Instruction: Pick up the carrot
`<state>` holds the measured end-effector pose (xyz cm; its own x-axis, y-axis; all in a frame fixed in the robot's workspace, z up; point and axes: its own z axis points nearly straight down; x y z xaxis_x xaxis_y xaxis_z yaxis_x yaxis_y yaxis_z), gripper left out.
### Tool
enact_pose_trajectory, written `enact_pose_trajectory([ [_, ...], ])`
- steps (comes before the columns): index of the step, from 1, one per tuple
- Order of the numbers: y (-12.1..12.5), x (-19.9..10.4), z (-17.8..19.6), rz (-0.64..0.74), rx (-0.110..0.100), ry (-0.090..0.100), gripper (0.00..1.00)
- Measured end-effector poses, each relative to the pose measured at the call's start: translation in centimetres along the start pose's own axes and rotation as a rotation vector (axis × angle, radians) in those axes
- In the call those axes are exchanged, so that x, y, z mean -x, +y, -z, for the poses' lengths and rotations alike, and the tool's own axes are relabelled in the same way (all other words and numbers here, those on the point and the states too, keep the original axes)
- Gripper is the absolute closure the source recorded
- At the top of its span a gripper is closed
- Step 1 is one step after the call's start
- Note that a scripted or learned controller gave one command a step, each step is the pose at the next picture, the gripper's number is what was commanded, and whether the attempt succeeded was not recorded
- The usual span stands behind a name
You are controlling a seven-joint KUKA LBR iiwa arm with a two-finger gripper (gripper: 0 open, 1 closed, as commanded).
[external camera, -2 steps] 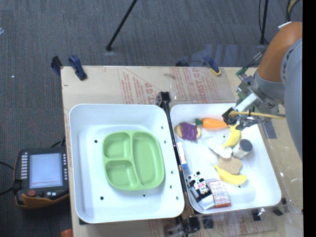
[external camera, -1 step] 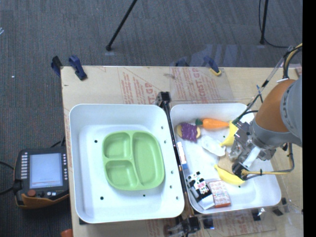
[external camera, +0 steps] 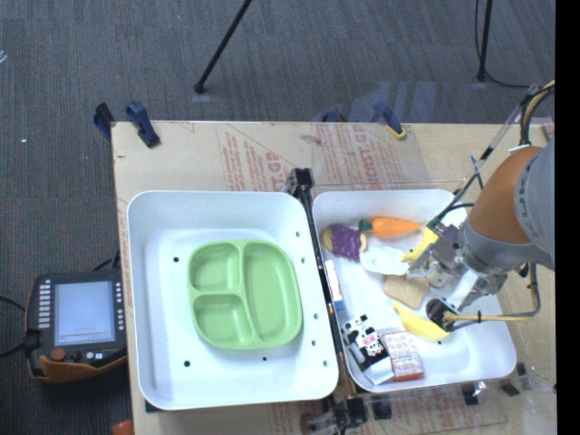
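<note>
The carrot (external camera: 391, 227), orange with a green top at its left end, lies along the far side of the right bin (external camera: 494, 356). My gripper (external camera: 441, 270) hangs over the right half of that bin, to the right of the carrot and nearer the front, apart from it. The grey arm with its orange band (external camera: 501, 205) comes in from the right above it. Nothing shows held in the gripper.
Around the carrot lie a purple toy (external camera: 345, 240), a white piece (external camera: 384, 261), a bread slice (external camera: 404, 290), a banana (external camera: 418, 322), a black-and-white toy (external camera: 365, 339) and a red box (external camera: 402, 354). The left bin (external camera: 149, 333) holds a green divided plate (external camera: 245, 294).
</note>
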<state>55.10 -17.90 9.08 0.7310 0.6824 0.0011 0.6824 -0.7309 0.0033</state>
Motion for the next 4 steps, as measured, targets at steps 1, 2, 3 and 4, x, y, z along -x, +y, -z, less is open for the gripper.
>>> enact_pose_trajectory([
  [1,2.8,-7.3,-0.1,0.106,0.000,0.003,0.00],
  [2,2.4,-3.7,0.0,-0.546,-0.007,0.005,0.00],
  [3,2.1,-8.7,0.2,-0.565,0.002,-0.030,0.00],
  [4,2.0,-9.5,1.1,-0.554,0.002,-0.014,1.00],
])
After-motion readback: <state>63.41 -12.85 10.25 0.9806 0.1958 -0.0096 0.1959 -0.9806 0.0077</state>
